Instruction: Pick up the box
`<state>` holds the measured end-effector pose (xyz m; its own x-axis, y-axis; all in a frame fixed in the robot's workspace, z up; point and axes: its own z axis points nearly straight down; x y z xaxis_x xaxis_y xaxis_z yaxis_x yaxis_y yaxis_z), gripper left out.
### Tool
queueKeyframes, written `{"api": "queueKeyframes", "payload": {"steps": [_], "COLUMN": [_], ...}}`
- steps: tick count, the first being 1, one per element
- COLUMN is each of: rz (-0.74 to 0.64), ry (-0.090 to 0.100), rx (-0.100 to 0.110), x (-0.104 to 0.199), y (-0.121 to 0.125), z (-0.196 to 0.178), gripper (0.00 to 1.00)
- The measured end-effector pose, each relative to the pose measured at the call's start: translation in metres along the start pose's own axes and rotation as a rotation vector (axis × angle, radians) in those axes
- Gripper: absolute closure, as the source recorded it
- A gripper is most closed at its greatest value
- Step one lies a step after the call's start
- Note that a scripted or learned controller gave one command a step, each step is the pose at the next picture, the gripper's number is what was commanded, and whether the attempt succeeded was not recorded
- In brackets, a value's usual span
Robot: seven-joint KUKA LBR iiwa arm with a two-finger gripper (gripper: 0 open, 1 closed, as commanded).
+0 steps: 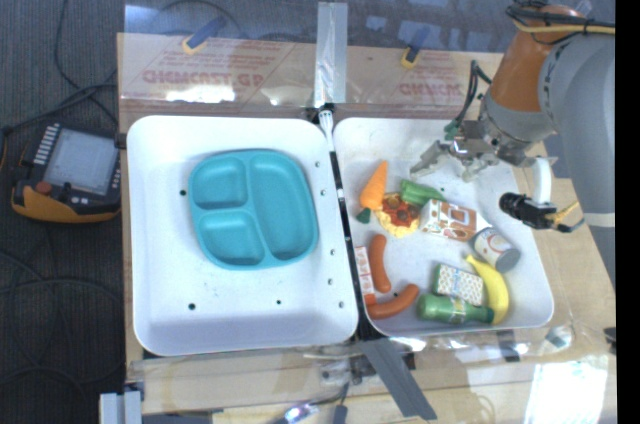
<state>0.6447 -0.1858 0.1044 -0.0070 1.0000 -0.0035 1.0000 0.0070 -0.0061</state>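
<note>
Two-finger gripper (452, 155) hangs open, holding nothing, above right white bin (520, 317), near small white-and-red printed box (448, 219).

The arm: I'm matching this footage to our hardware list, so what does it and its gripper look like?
The arm is bulky, rounded and light grey, with an orange band above the wrist and thin dark cables looping over its top. Below the band sits the gripper, a small assembly of silver-grey and dark metal parts with thin prongs. No markings can be read.

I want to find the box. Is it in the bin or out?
In. The box lies flat inside the right bin, beside the carrot, with the gripper above it and apart.
</note>
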Motion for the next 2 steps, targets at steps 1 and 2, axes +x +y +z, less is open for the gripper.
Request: {"api": "queueKeyframes", "payload": {"steps": [1, 2], "rz": [0.100, 0.414], "ry": [0.002, 0.003], "rx": [0.001, -0.022], "x": [0.006, 0.082], "y": [-0.063, -0.118], "z": [0.013, 0.015], "gripper": [0.00, 0.00]}}
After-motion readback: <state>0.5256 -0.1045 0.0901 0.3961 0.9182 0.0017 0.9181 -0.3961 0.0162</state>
